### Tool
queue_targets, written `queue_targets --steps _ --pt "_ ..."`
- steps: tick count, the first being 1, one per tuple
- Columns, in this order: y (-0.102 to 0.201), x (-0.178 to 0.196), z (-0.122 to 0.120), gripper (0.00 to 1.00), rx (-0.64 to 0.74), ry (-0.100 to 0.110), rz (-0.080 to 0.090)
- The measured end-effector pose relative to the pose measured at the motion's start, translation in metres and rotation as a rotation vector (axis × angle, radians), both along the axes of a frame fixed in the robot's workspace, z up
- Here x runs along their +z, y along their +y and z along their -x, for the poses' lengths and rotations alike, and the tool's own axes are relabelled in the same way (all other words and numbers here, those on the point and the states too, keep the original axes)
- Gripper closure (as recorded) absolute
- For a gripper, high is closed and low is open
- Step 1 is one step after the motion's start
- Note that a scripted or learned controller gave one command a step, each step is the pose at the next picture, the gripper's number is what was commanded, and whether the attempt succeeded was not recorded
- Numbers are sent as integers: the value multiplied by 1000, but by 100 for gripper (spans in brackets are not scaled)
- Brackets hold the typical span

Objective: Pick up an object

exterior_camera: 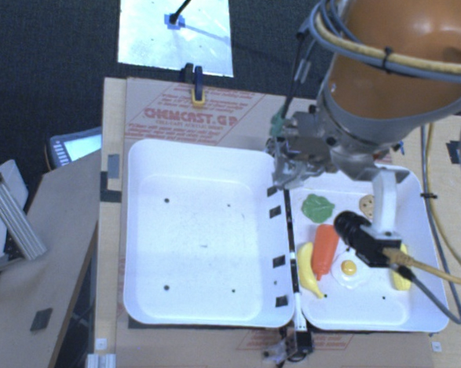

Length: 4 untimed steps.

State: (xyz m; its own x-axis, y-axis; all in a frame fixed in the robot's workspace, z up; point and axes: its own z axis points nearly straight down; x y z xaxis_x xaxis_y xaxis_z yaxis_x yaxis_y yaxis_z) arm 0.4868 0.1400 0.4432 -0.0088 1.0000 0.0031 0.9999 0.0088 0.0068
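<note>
1. Reaching in from my right, the arm [396, 65] is the biggest thing on my screen. Its orange band bulges over the far right corner of the bench, with grey cables looped across it.
2. The bench [196, 118] carries a sheet of brown printed card under both bins.
3. The left bin [203, 240] is the wider of the two from this angle. It sits flush against its neighbour along a central seam marked with small black tabs.
4. The right bin [363, 310] holds every candidate for the pick, all grouped in its middle and near half.
5. The gripper [290, 169] hangs over the far end of that seam, just above the rims. It is a grey tangle from here, and I cannot tell whether it is wide or narrow. I see nothing in it.
6. A black-and-white unit [369, 232] juts down from the wrist over the right bin, and a yellow cable trails off it.
7. The carrot [325, 249] lies lengthwise near the seam, apart from the gripper.
8. The banana [308, 275] curves just beside the carrot on the seam side.
9. The fried egg [349, 272] lies flat, next to the carrot's near end.
10. The green leaf [318, 207] sits beyond the carrot and is the toy closest to the gripper.
11. A yellow piece [402, 279] peeks out behind the black unit.
12. The cookie [366, 203] is smallest and lies near the leaf.
</note>
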Motion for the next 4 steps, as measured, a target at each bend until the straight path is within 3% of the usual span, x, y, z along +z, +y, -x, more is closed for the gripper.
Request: queue_targets --steps 1,2,3,4 --pt "11 -12 0 100 -3 6 3" --pt "43 13 0 100 -2 2 1" --pt "75 75 0 100 -1 -1 -1" --pt "73 83 0 100 1 2 0"
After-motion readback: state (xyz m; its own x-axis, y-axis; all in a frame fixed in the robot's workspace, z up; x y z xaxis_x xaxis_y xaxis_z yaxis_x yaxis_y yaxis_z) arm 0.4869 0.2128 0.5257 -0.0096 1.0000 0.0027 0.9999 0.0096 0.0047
